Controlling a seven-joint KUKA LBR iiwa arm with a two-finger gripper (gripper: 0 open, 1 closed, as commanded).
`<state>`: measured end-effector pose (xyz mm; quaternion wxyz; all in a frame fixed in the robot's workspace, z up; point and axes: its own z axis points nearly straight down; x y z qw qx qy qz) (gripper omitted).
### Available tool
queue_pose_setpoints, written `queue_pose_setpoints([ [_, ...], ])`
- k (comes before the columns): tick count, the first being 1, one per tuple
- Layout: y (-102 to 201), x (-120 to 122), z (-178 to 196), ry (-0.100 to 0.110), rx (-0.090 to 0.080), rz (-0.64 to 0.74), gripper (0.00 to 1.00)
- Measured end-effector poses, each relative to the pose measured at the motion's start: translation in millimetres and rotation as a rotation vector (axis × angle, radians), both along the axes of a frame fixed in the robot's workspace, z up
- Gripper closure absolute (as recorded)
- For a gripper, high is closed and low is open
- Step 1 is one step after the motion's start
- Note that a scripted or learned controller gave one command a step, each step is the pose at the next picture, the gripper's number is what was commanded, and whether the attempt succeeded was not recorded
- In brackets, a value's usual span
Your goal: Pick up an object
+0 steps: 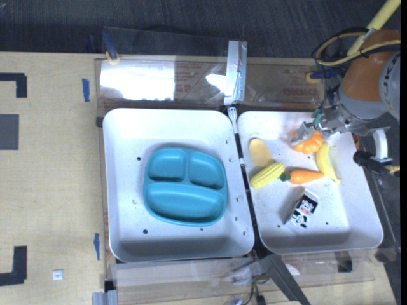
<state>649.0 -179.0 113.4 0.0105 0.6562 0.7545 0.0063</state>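
Note:
The right bin [364,232] holds several toy foods. An orange toy [308,145] lies at its far side, with a yellow banana [327,162] just to its right. A carrot [304,176] and a yellow corn cob [267,175] lie in the middle. A pale yellow piece [259,150] sits near the left wall, and a small black-and-white box [304,210] lies toward the front. My gripper [320,124] hangs at the bin's far right, right over the top edge of the orange toy. Nothing is visibly lifted.
The left bin [121,170] carries a blue divided plate [186,185]. A clear plastic sheet [165,75] and a metal upright [235,72] stand behind the bins. The arm's grey body and yellow cables [356,49] crowd the far right corner.

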Motion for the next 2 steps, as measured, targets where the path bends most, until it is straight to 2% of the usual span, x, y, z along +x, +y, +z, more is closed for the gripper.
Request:
queue_pose_setpoints([
  [1, 29, -30, 90, 0.015, 0.002, 0.015, 1.0],
  [2, 26, -19, 128, 0.018, -0.003, 0.328, 1.0],
])
